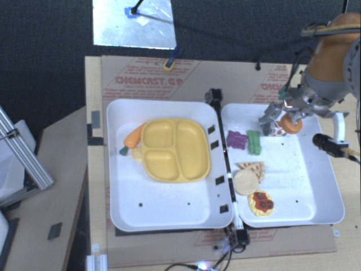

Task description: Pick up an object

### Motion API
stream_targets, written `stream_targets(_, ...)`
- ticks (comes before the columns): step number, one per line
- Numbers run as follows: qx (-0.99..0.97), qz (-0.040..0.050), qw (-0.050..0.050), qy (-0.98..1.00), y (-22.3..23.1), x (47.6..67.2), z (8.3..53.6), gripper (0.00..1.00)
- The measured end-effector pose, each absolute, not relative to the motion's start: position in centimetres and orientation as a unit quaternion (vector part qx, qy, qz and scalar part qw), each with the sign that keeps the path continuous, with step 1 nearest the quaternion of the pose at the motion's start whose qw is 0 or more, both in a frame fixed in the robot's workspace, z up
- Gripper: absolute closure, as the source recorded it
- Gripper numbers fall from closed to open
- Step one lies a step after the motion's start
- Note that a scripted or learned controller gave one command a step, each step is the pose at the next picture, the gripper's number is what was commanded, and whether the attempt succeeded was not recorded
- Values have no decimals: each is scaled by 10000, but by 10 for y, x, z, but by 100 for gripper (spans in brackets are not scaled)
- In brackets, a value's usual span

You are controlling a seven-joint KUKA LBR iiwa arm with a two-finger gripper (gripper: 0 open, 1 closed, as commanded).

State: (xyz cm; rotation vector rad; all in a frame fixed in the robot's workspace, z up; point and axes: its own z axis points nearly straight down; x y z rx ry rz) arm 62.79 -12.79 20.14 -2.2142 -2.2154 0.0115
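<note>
Yellow tray (172,150) fills left bin (121,208) middle; right bin (316,199) right half open floor

Smooth plastic bins and toy food on a cardboard-covered surface.

Two white bins (169,219) look like smooth, slightly glossy plastic. The yellow divided plate (172,149) is matt plastic. Brown printed cardboard (146,78) lies under the bins, matt and flat. A square sheet (134,16) behind has a dull metallic sheen. The arm's orange band (333,55) looks glossy; the tool (276,120) appears grey metal.
</note>
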Motion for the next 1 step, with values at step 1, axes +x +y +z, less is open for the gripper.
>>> stream_targets(1, -7061, -3, -6, -7081, -128, 631, 209, 0)
